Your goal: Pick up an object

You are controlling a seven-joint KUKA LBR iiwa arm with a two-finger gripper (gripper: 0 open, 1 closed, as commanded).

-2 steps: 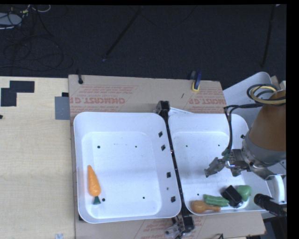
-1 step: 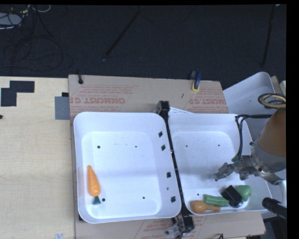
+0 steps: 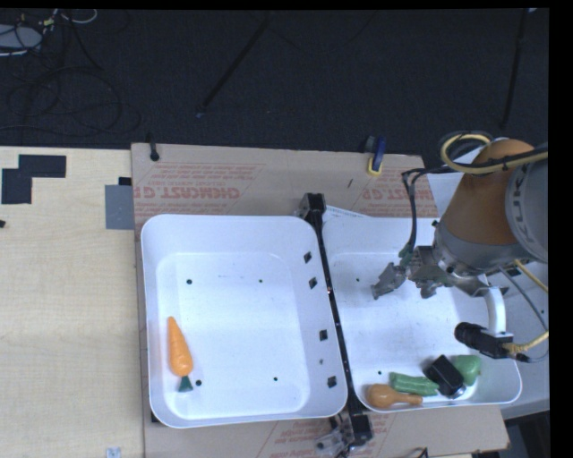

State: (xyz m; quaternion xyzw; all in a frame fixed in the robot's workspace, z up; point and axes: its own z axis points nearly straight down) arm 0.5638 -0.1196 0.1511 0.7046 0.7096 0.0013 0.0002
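- A cardboard sheet (image 3: 235, 180) with red print lies under both bins (image 3: 159, 295), on a pale wood bench (image 3: 63, 313).
- A black divider (image 3: 328, 309) runs between the bins.
- Dark patches (image 3: 36, 175) and a grey one (image 3: 118, 207) mark the bench at left.
- A blue and yellow clip (image 3: 374, 155) sits at the cardboard's far edge; a small black peg (image 3: 153, 153) stands at its far left corner.
- Cables (image 3: 54, 27) trail over the dark floor (image 3: 269, 72) beyond.

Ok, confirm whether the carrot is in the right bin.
No, the carrot lies in the left bin, near its left wall.
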